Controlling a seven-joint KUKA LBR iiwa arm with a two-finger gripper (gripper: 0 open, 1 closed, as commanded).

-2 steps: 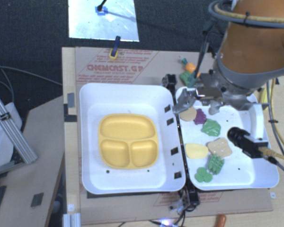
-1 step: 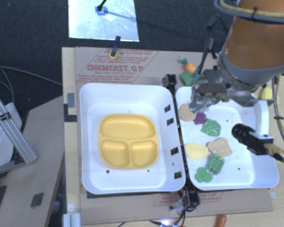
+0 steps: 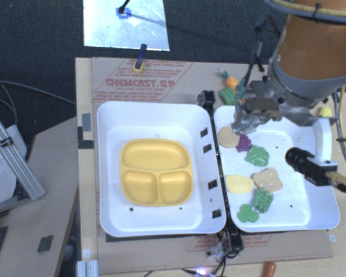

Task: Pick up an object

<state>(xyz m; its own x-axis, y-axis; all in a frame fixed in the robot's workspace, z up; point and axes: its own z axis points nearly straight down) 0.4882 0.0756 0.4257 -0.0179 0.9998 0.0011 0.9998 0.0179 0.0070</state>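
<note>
We see the grey two-finger gripper [image 3: 240, 126] low over the far left corner of the right shallow white plastic bin [image 3: 326, 212], its tip right above a round tan toy disc [image 3: 227, 137] and a small purple toy piece [image 3: 243, 143] that lie touching each other. We cannot tell how far the fingers are spread or whether anything sits between them, as the wrist body hides them from above. We judge the step in hand to be the descent for a grasp, with nothing lifted yet. Nearer the middle of the same bin lie a green leafy toy [image 3: 257, 155], a beige toast-shaped toy slice [image 3: 268, 180], a pale yellow oval toy [image 3: 239, 184] and two more green toy pieces [image 3: 256, 206] by the near wall. The left shallow white plastic bin [image 3: 109, 120] holds a yellow three-compartment plastic tray [image 3: 156, 171]. For the next move, we think the fingers must straddle one piece alone, the disc or the purple one, close firmly, then rise straight; the bin wall close by and the two pieces touching could spoil the grip.
</note>
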